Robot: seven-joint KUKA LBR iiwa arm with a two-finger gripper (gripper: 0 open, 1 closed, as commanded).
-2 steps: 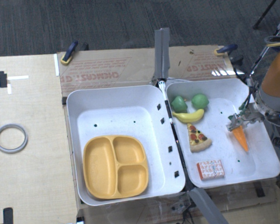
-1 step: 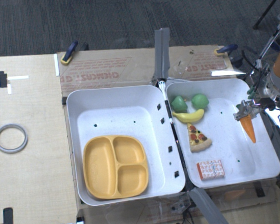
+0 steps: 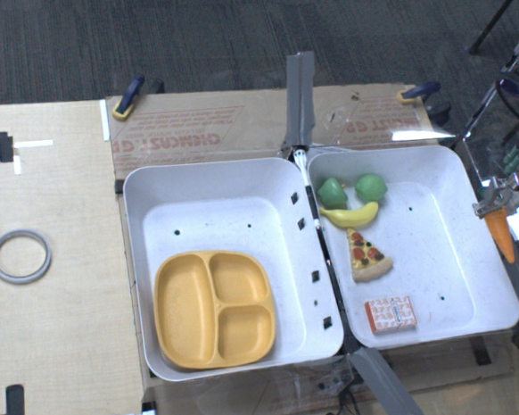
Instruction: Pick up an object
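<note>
Hand parked at bin edge, toys untouched

Hand (image 3: 494,200) at the far side rim of the right bin (image 3: 434,154), partly cut off by clutter and cables. Open or pressed together: cannot tell. Nothing seen in its grasp. Just beside it, an orange piece of the arm (image 3: 503,238) hanging over the same rim.

Inside that bin, all well apart from the hand and across the bare white floor from it: two green round toys, one (image 3: 371,186) nearer the hand, the other (image 3: 332,191) beyond it, close against the divider between the bins. Touching both from below in the view, a yellow banana (image 3: 350,214), curved, lying flat. Just under the banana, a pizza slice (image 3: 367,256), tip pointing up toward it. Farther down, near the front rim, a small red-and-white box (image 3: 390,313) lying flat, apart from the pizza slice.

Beyond the divider, still farther from the hand, the left bin (image 3: 142,198) with a yellow divided plate (image 3: 215,307) resting in its front part, three compartments facing up.

Farthest from the hand, on the desk (image 3: 74,351), a grey tape roll (image 3: 18,256) lying flat. Behind both bins, a sheet of cardboard (image 3: 235,128) with a blue clamp (image 3: 128,96) at its distant corner and another (image 3: 420,92) at the corner nearer the hand.
</note>
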